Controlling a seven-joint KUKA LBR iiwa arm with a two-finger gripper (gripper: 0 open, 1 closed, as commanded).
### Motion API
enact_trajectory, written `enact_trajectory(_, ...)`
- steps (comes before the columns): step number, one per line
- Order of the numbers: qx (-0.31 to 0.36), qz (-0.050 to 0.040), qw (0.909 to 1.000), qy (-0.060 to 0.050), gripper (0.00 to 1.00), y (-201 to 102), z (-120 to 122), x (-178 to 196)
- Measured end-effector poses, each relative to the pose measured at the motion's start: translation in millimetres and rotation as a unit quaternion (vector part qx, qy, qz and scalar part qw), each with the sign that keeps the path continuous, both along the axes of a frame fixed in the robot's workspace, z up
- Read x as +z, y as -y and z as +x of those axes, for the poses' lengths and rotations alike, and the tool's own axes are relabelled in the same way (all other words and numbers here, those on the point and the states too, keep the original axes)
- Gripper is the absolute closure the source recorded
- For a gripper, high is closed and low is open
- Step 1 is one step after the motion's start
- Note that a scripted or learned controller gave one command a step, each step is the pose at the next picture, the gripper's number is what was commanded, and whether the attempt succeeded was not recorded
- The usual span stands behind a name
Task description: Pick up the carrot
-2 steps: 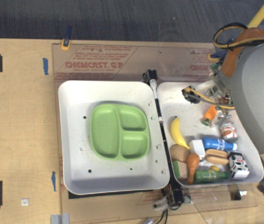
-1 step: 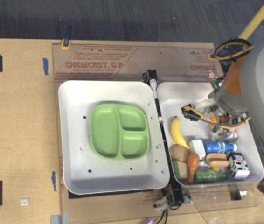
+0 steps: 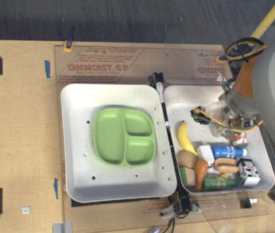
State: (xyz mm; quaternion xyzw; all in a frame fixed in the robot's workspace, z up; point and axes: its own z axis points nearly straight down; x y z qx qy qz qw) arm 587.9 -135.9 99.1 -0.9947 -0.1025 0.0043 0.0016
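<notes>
The carrot [image 3: 201,169], a short orange tapered piece, lies in the right bin [image 3: 176,97] near its front left corner, among other toy foods. It rests between a brown rounded item [image 3: 186,158] and a hot dog [image 3: 226,165]. The gripper [image 3: 231,116] hangs over the back right part of that bin, below the arm's orange band [image 3: 244,81], with yellow and black cables around it. It is well behind and to the right of the carrot, and nothing shows held in it.
A yellow banana [image 3: 184,138], a blue bottle [image 3: 227,152], a green bottle [image 3: 220,182] and a black-and-white die [image 3: 249,172] crowd the right bin's front. The left bin [image 3: 77,130] holds a green divided plate [image 3: 125,136]. A black bar [image 3: 163,106] runs between the bins.
</notes>
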Motion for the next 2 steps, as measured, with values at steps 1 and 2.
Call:
enact_trajectory(1, 0.057, 0.0010, 0.9983, 0.008, 1.00, -68.6, 49.2, 90.0)
enact_trajectory(2, 0.054, 0.0001, 0.9985, 0.003, 0.00, -64.8, 46.3, 85.6)
